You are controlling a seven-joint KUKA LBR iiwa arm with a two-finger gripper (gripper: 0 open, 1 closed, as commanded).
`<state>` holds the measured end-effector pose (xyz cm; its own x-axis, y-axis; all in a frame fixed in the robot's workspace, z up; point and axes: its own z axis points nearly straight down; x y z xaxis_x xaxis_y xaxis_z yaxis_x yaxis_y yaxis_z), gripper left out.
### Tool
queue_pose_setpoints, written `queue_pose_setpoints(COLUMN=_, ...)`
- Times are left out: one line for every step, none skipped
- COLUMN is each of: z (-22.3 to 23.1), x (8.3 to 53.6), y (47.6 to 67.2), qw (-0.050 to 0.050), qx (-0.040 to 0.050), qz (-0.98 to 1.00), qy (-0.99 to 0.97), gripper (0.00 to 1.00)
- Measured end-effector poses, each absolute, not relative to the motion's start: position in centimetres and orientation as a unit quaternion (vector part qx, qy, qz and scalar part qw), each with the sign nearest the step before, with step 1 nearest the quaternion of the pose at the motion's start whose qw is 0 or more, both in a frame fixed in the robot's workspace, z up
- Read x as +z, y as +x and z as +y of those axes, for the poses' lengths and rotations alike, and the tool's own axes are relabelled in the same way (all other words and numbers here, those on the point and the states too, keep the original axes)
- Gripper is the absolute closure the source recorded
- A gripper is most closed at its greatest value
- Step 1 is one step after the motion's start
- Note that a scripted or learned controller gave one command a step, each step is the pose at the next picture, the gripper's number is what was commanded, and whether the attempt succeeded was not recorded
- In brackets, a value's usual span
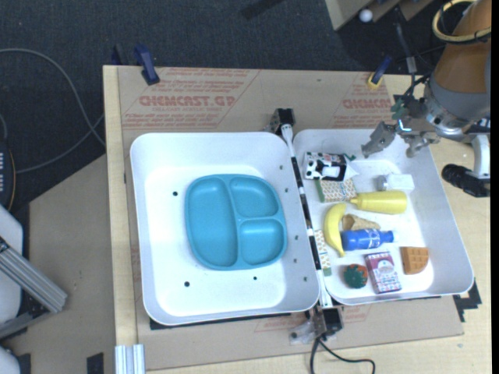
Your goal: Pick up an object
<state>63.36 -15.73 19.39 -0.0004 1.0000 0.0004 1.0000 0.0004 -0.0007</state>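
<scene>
The right bin (448,232) holds several small objects. Among them are a black-and-white item (325,164), a yellow bottle (380,202), a banana (334,228), a blue bottle (366,240), a red box (382,273), an orange waffle-like piece (414,259) and a small green and red ball (356,276). My gripper (394,142) hangs over the far end of this bin, above and behind the yellow bottle. It is open, its two fingers spread with nothing between them.
The left bin (156,232) holds a blue divided plate (235,220). A small white item (398,181) and a patterned card (337,188) lie near the yellow bottle. Blue clamps (145,65) sit at the bench's far edge.
</scene>
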Motion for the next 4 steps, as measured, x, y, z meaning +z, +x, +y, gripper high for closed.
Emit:
queue_pose_setpoints(z=-16.3, x=10.3, y=60.2, qw=-0.007, qx=-0.0036, qz=-0.708, qy=-0.706, gripper=0.0)
queue_pose_setpoints(z=-9.3, x=8.4, y=56.0, qw=0.0, qx=-0.0001, qz=-0.707, qy=-0.707, gripper=0.0)
queue_pose_setpoints(z=-9.9, x=8.5, y=53.0, qw=0.0, qx=-0.0003, qz=-0.707, qy=-0.707, gripper=0.0)
queue_pose_setpoints(z=-13.2, x=8.4, y=63.4, qw=0.001, qx=0.001, qz=-0.707, qy=-0.707, gripper=0.0)
